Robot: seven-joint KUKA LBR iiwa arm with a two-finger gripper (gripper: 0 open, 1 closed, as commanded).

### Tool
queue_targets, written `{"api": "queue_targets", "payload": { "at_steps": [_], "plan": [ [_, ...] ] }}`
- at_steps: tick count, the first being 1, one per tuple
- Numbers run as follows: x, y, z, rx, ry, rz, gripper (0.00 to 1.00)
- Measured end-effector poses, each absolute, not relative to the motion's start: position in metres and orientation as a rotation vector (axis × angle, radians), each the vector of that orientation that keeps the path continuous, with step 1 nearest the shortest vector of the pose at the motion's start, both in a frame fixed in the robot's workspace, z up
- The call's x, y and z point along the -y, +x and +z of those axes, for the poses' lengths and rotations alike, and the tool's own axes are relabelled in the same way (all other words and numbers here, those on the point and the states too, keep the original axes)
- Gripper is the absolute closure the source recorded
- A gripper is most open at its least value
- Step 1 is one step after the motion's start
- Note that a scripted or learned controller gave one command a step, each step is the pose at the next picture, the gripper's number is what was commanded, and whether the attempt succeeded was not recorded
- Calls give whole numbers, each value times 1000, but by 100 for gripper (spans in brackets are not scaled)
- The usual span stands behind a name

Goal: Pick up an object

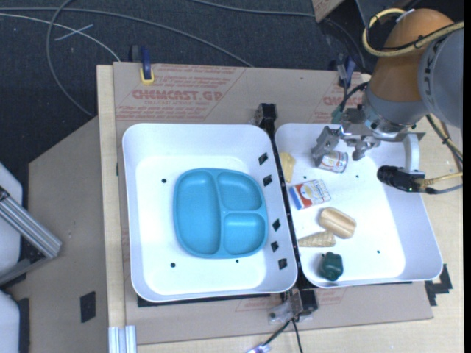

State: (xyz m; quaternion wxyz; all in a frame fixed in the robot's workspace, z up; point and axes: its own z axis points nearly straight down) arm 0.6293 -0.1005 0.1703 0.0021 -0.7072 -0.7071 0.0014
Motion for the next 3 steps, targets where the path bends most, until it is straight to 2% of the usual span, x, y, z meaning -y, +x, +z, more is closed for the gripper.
{"api": "queue_targets", "payload": {
  "at_steps": [1,2,3],
  "plan": [
    [97,625,108,2218,-2217,6,0],
    [97,627,123,2221,-2221,-2,100],
    [94,627,187,2226,-2223,-6,100]
  ]
}}
